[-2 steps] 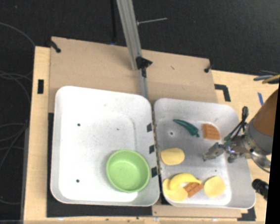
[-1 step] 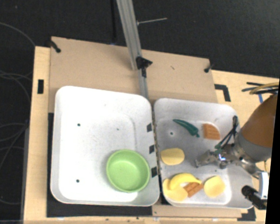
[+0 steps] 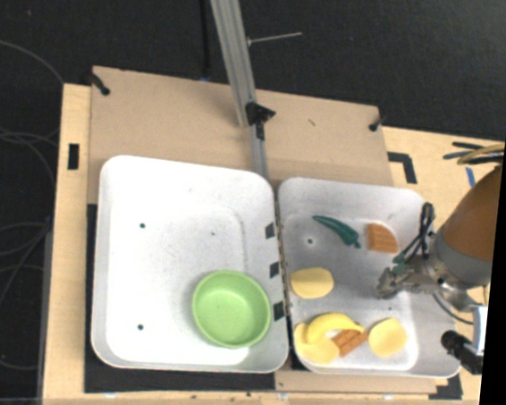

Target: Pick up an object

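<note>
Grey gripper (image 3: 395, 279) hovers low inside the right bin (image 3: 352, 199), approach step (jaw state cannot be told); nearest candidate, a yellow piece (image 3: 388, 337), lies just beside, requiring descent.

Two bins sat side by side on the counter (image 3: 199, 119), the left bin (image 3: 146, 195) touching the right bin (image 3: 343, 202) along a shared edge at frame centre. A bowl (image 3: 231, 308) lay in the lower right corner of the left bin. In the right bin, a curved tool-like item (image 3: 337, 228) lay at upper centre, with a small block (image 3: 381, 238) just to its right. A rounded piece (image 3: 312, 282) lay at the bin's left-centre. Along the lower edge, a cluster of pieces (image 3: 329, 333) lay left of a single disc (image 3: 388, 337). The tool (image 3: 398, 280) was over the right-centre of that bin, above the disc in the frame. A slanted rail (image 3: 237, 56) ran from the top of the frame down to the bins' junction.
</note>
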